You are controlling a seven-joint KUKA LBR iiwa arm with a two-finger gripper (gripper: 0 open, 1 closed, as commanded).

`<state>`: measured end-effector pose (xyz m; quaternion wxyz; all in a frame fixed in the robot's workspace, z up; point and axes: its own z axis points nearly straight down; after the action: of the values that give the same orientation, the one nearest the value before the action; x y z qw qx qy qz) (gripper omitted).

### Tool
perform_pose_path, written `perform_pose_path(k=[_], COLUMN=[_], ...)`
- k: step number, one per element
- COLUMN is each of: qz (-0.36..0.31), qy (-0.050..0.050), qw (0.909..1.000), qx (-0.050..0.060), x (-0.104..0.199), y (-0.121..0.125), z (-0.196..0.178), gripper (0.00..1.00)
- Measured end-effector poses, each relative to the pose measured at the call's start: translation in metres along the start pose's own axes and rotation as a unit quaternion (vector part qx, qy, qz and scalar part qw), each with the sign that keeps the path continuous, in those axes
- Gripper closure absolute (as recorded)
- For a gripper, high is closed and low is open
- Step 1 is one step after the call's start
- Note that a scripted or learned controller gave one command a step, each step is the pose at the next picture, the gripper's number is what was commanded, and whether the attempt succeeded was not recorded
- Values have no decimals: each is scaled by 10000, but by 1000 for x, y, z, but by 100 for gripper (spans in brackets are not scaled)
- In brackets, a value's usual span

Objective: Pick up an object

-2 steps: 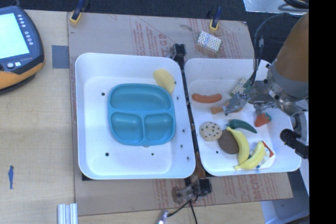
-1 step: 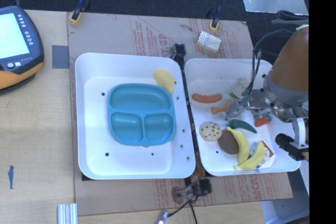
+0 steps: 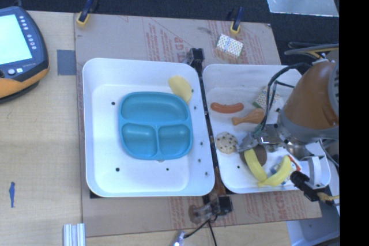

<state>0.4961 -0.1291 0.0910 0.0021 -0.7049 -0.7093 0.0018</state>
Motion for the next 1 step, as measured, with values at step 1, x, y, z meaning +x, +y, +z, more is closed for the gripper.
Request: perform_pose_path(k=[1], qz=[-26], qy=[-7], qw=[10000], qx=[4], x=[-1], y=[0], z=[-10], gripper=[100])
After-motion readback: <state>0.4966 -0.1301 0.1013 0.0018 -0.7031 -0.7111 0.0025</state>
